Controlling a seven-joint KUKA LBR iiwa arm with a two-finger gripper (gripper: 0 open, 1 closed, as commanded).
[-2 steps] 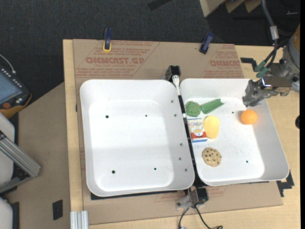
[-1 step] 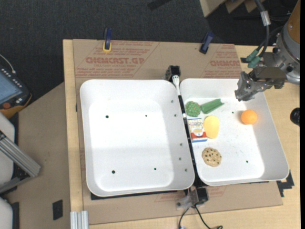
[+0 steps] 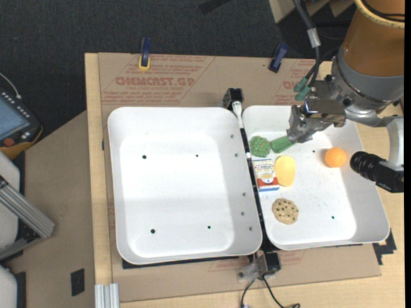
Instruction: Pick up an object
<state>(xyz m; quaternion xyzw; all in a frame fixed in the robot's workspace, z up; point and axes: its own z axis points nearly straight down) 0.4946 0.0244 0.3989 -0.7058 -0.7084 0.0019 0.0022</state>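
Dark carpet is surrounding a cardboard-topped bench [image 3: 192, 76] that is bearing two shallow white bins side by side: the left bin [image 3: 173, 185] and the right bin [image 3: 359, 217]. Lying in the right bin, against its left wall: a green broccoli-like piece [image 3: 260, 146] with its stalk pointing toward the bin's far edge; a small red-and-white carton [image 3: 264, 174]; a yellow lemon-shaped piece [image 3: 285, 171] touching the carton; a cookie [image 3: 285, 211] nearer the front edge. An orange ball [image 3: 334, 157] is sitting apart, toward the right edge. The gripper [image 3: 300, 133] is hanging low over the far left part of this bin, just beside the green stalk; whether anything is being held cannot be told. Step in hand, by judgement: reaching for the broccoli piece, nothing lifted yet. Next move is calling for closing squarely on the stalk and rising straight. Hazards: the bin's left wall, and the carton and lemon crowding close.
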